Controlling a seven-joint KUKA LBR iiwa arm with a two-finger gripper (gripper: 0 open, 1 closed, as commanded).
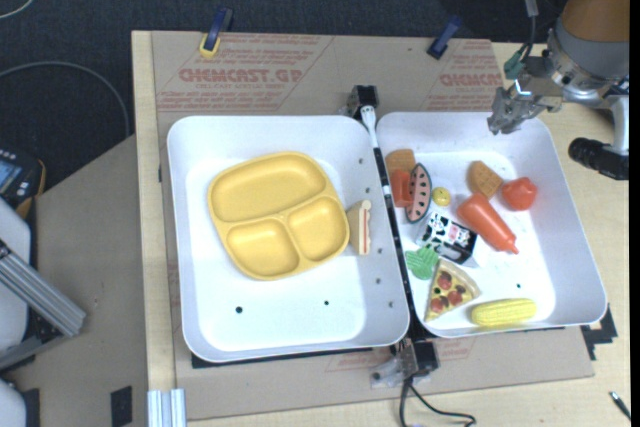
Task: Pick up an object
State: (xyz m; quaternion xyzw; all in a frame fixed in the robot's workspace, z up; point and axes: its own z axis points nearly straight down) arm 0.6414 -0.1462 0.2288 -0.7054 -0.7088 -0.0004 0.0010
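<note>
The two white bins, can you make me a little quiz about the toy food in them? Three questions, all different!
1. True or false: the yellow divided plate lies in the right bin.
2. Which toy lies nearest the front edge of the right bin? A) corn cob B) tomato C) watermelon slice
3. Fill in: the hot dog lies just ____ the yellow divided plate, in the left bin.

Key: 1 false, it lies in the left bin. 2 A. 3 beside, on the side facing the right bin. The gripper sits over the right bin's far rim, above the toys.
</note>
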